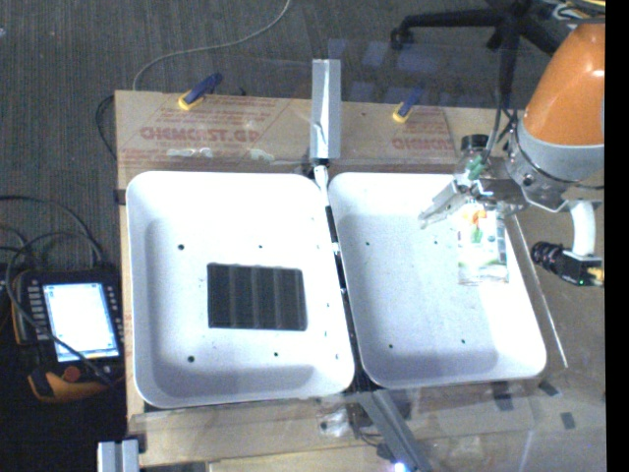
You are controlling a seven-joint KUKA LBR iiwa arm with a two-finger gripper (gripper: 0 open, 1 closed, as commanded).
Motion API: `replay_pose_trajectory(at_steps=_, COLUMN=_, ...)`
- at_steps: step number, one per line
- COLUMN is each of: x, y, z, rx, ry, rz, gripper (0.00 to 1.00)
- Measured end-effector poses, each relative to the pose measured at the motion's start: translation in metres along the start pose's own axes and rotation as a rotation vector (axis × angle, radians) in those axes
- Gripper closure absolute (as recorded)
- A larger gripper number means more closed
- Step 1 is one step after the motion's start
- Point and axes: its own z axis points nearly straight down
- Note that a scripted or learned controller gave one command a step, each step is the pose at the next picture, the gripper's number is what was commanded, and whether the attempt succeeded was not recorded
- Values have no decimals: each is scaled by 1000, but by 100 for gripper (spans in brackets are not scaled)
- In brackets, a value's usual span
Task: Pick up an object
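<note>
camera view: tool (462,197), fingers spread open, hovers at two o'clock over the right bin (413,352); dark ridged block (257,297) lies in the left bin (157,362).

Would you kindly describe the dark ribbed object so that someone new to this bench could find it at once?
Start from the two white bins side by side and take the left bin, the one farther from the arm. Near its middle lies a dark rectangular pad, flat on the floor, with lengthwise ridges. Its near-black colour sets it apart from the small pale packet in the right bin.
</note>
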Motion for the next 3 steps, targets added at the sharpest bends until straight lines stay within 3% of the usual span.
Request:
replay_pose_trajectory(at_steps=1, x=-64, y=32, z=56, rx=0, ry=-3, rz=-3, gripper=0)
replay_pose_trajectory(at_steps=2, x=-91, y=55, z=15, rx=-3, ry=-2, rz=-42, gripper=0)
replay_pose_trajectory(at_steps=3, x=-81, y=62, z=168, rx=-12, ry=7, rz=-198, gripper=0)
